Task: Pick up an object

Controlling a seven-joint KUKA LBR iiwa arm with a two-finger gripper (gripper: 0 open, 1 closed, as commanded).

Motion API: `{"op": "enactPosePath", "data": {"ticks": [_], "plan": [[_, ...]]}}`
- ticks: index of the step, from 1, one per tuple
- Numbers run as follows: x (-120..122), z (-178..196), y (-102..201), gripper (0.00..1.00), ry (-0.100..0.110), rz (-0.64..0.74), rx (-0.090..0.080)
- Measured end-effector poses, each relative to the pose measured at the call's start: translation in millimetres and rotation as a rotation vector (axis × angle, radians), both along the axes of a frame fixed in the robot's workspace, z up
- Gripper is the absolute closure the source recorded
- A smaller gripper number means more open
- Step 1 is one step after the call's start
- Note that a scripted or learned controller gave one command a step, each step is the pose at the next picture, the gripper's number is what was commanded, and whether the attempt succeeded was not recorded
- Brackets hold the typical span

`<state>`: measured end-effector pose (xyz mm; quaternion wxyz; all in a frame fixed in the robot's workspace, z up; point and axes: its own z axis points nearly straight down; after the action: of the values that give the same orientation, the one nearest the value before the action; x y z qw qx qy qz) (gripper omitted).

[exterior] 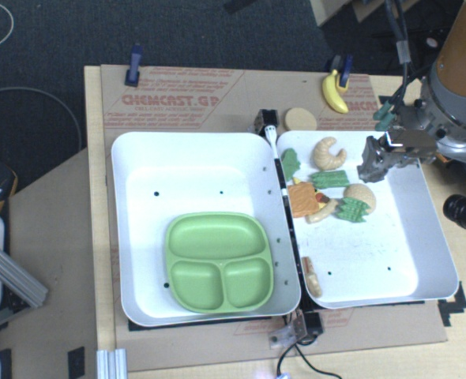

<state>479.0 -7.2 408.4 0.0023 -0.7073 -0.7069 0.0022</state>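
the arm comes in from the right, and its gripper [373, 166] hangs over the upper right part of the right bin [407, 267], just past the little heap of toy food. from where i stand i cannot tell how the tool is set, and i see nothing caught in it.

the things to pick lie in the upper left part of that bin. a tan croissant [328, 152] sits nearest the top rim. below it lies a flat green piece [330, 179], and left of that a darker green piece [290, 164] leans by the bin's left wall. an orange slice [303, 199], something like pizza, lies under them, with a small red bit on its right edge. a round beige bun [359, 193] rests just below the gripper, touching a leafy green vegetable [352, 210]. lower down, hard by the left wall, a small brown piece [310, 276] lies on its own, well apart from the heap.

the left bin [138, 212] holds a green divided plate [219, 261] with three compartments, set in the lower right part.

outside the bins, on the cardboard-coloured board [178, 93], a yellow banana [335, 93] lies near the top edge, and a round beige disc [300, 120] sits just above the right bin's top left corner. a blue clamp [133, 65] grips the board's far edge.
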Motion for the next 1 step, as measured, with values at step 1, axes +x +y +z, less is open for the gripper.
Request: {"op": "enactPosePath", "data": {"ticks": [1], "plan": [[1.1, 13.8, -0.6, 1.0, -0.01, 0.001, -0.001]]}}
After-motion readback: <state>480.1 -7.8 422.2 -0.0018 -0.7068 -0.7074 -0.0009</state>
